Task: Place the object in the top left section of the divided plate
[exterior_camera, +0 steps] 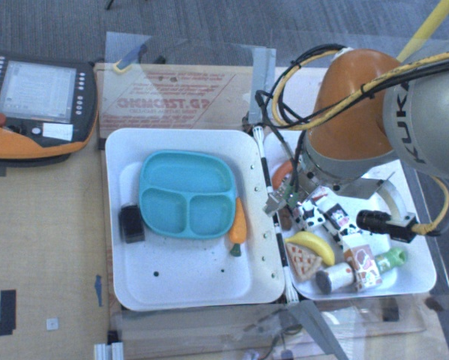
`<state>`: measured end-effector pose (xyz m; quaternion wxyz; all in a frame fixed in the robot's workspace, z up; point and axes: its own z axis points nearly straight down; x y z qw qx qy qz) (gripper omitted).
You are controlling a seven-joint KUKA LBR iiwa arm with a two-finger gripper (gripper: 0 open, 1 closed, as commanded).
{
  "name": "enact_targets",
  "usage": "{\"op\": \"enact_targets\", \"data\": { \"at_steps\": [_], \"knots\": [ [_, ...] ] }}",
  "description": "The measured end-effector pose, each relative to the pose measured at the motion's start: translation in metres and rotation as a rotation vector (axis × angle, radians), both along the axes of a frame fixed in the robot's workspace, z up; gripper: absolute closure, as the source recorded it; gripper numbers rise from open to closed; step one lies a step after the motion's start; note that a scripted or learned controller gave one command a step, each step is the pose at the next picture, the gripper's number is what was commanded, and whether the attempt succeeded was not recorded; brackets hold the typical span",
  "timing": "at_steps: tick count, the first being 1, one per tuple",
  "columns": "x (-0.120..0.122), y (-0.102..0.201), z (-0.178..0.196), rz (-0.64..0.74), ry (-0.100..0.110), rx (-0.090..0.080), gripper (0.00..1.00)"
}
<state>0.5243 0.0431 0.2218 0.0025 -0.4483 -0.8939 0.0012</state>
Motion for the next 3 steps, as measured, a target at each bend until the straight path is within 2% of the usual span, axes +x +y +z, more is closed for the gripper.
{"op": "enact_targets", "data": {
  "at_steps": [1,2,3],
  "knots": [
    [0.017,0.064,-0.013,-0.055,-0.004,-0.001,1.00],
    [-0.029,0.058,-0.035,-0.104,0.001,-0.002,1.00],
    [0.023,0.104,-0.008,-0.124,-0.003,-0.002,1.00]
  ]
}}
